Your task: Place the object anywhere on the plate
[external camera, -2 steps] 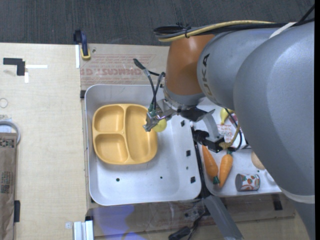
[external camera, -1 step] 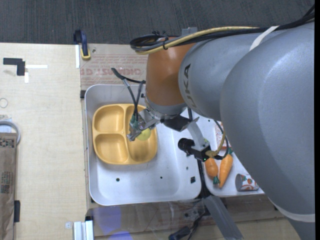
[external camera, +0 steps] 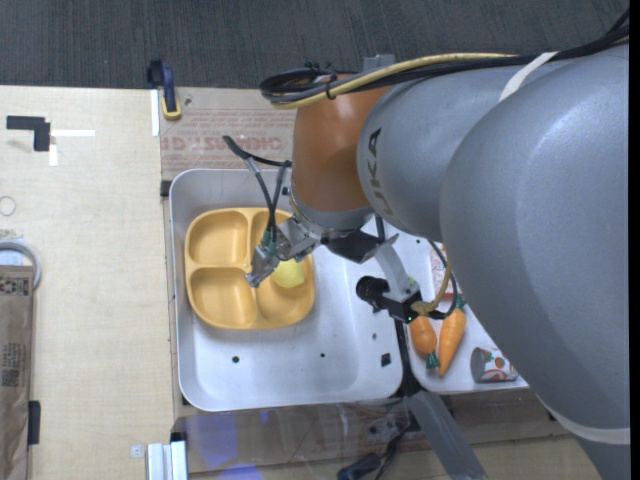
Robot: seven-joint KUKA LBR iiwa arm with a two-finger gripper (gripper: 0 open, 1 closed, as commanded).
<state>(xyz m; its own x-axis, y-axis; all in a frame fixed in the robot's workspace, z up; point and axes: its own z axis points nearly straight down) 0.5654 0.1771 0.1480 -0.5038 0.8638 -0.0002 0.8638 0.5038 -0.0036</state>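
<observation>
Looming nearest, my grey arm (external camera: 520,218) reached over the plate (external camera: 225,298). My tool (external camera: 268,263) hung low, touching the yellow object (external camera: 290,275), so it would land inside the plate; whether it was gripped, I could not tell.

The arm (external camera: 520,188) is showing smooth grey casing with a soft sheen, and its orange band (external camera: 330,158) is looking glossy. The gripper (external camera: 268,260) is looking like bare, dull metal. The plate (external camera: 235,268) is appearing as smooth yellow plastic, slightly shiny. The bin (external camera: 290,368) is looking like smooth white plastic, catching light. The desk (external camera: 80,268) is showing a pale, matt, wood-like surface. Two carrots (external camera: 440,336) are looking like glossy orange plastic. The floor (external camera: 150,18) is appearing dark, ribbed and matt.
</observation>
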